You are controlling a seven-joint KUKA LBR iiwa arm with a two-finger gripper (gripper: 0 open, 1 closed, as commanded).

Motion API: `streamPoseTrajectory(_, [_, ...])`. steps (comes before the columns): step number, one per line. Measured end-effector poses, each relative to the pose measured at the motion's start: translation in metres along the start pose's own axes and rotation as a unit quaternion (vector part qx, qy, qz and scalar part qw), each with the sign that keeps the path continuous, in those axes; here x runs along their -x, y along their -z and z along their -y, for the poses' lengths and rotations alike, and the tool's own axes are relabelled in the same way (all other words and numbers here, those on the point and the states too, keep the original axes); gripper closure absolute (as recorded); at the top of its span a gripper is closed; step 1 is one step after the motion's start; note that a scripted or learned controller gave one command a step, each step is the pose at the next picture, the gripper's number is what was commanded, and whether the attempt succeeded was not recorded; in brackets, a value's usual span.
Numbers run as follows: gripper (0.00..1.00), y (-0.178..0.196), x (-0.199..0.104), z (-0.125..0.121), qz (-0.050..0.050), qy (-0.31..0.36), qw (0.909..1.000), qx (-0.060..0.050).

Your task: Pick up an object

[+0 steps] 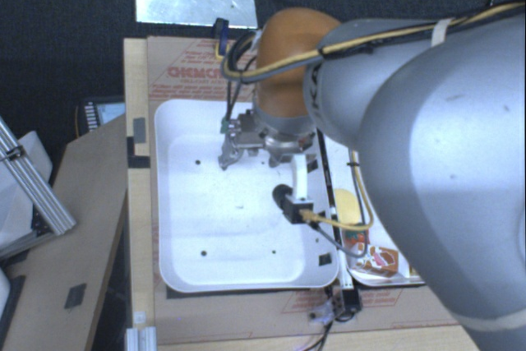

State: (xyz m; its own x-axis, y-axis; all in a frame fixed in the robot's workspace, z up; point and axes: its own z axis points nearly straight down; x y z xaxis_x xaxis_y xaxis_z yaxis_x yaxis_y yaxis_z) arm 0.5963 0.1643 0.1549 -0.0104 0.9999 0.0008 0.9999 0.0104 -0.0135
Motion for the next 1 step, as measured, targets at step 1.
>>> streamPoseTrajectory(1, [0.0,0.1478,-0.0606,-0.0267,-0.003,0.0,0.9999,0.015])
